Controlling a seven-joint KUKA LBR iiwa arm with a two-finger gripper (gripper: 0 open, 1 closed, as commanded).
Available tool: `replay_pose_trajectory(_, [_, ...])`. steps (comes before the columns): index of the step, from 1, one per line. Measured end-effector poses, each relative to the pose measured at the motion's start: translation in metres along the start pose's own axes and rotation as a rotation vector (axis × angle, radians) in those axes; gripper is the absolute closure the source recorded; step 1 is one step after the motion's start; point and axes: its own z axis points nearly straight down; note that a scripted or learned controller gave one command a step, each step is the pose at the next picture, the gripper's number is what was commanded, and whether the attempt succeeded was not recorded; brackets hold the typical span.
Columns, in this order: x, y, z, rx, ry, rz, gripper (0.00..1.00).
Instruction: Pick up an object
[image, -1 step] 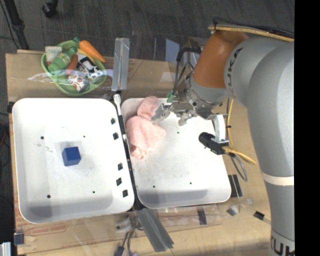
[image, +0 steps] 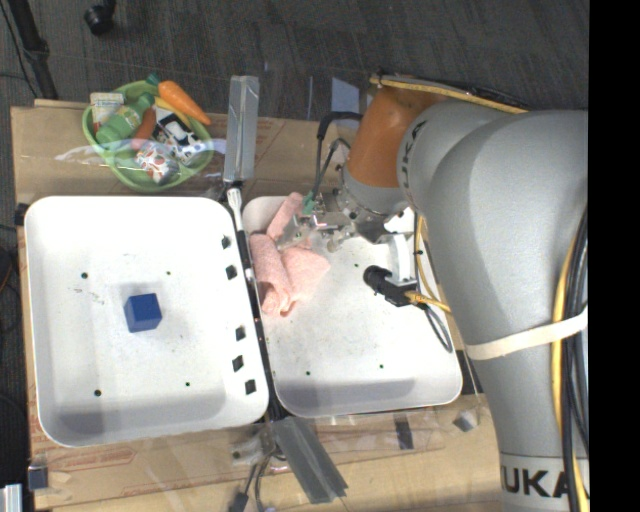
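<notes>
From the overhead camera, the grey two-finger gripper (image: 312, 222) is hanging right over the crumpled pink cloth (image: 284, 262) at the right white bin's (image: 370, 395) far-left corner; can't tell its state. Floppy fabric could be slipping out.

Robotics lab. Grey industrial arm (image: 500, 250) with orange band looms over right white bin (image: 360, 385); second white bin (image: 60, 330) just left of it. Both sit on a wooden counter (image: 60, 120). Dark carpet (image: 300, 40) behind bins; cables (image: 575, 300) hang beside arm.
</notes>
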Motion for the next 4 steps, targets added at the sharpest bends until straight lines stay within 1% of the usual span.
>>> replay_pose_trajectory(1, [0.001,0.000,-0.037,-0.002,0.001,0.012,0.00])
replay_pose_trajectory(2, [0.016,0.002,0.017,-0.004,0.001,-0.102,0.00])
replay_pose_trajectory(3, [-0.012,0.001,0.016,-0.007,-0.001,-0.107,0.00])
replay_pose_trajectory(4, [-0.012,0.001,0.016,-0.007,-0.001,-0.107,0.00])
